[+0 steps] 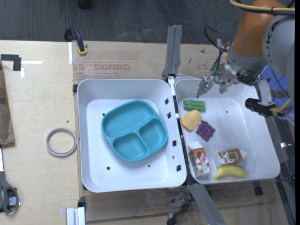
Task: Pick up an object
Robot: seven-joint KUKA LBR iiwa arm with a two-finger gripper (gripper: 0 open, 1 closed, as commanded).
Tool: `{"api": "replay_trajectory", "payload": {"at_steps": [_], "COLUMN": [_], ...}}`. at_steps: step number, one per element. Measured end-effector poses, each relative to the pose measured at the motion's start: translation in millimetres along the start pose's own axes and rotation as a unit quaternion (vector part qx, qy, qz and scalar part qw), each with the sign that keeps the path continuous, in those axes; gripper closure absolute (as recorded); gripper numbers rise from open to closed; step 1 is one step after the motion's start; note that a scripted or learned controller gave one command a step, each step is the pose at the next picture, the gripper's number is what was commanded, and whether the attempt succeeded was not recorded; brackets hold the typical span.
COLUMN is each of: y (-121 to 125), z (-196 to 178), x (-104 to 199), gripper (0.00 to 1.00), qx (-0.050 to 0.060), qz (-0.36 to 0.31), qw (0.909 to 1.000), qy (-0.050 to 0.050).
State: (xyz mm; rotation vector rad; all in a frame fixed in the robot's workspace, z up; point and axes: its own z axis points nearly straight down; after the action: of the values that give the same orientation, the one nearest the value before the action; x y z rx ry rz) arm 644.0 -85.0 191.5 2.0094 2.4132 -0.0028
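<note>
In the right bin (262,139) lie a green pod-shaped toy (194,105), a yellow rounded fruit (191,120), a purple grape bunch (205,131), two small cartons (199,161) (230,156) and a banana (229,172). My gripper (212,86) hangs over the bin's far left corner, a little above and right of the green toy. Its fingers stand open with nothing between them. The grey arm with its orange band (255,27) reaches in from the upper right.
The left bin (89,163) holds a blue divided plate (135,130). On the wooden bench at the left lie a tape ring (61,141) and scissors (7,198). A grey post (173,50) stands behind the seam between the bins.
</note>
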Motion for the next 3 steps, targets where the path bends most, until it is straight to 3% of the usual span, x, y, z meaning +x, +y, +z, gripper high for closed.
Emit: {"api": "replay_trajectory", "payload": {"at_steps": [1,2,3], "y": [-53.9,-89.4,-118.8], "z": [90.5,100.7,0.2], "x": [-4.9,2.3,20.7], "gripper": [0.00,0.00,0.00], "qx": [0.001,0.001,0.000], "qz": [-0.036,-0.097,-0.079], "qw": [0.9993,0.9953,0.9969], "qy": [0.001,0.001,0.001]}}
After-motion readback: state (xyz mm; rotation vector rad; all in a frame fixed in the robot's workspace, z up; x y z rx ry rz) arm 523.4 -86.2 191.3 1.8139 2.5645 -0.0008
